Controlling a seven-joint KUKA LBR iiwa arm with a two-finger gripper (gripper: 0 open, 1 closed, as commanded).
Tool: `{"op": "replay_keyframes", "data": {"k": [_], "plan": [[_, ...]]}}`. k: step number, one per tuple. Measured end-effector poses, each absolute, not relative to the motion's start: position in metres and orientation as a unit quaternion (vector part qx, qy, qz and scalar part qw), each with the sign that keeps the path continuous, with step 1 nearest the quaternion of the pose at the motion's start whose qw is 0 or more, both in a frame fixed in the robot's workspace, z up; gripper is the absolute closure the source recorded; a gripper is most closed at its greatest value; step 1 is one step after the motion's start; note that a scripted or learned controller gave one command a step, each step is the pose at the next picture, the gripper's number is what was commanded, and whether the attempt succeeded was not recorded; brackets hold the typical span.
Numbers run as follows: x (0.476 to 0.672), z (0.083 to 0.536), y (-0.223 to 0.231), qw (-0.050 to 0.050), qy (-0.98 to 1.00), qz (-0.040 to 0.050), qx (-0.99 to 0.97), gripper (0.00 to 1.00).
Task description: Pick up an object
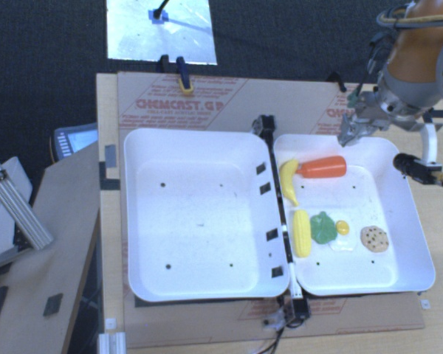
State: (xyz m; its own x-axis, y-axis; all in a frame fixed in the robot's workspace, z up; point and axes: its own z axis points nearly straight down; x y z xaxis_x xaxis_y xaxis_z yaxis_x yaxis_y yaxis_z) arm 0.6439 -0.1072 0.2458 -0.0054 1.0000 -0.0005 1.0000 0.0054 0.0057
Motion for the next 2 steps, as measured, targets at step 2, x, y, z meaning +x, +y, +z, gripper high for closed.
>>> {"op": "replay_keyframes", "data": {"k": [2], "plan": [[0.654, 0.391, -0.011, 0.003, 0.711, 0.0038, 0.704, 1.0]]}}
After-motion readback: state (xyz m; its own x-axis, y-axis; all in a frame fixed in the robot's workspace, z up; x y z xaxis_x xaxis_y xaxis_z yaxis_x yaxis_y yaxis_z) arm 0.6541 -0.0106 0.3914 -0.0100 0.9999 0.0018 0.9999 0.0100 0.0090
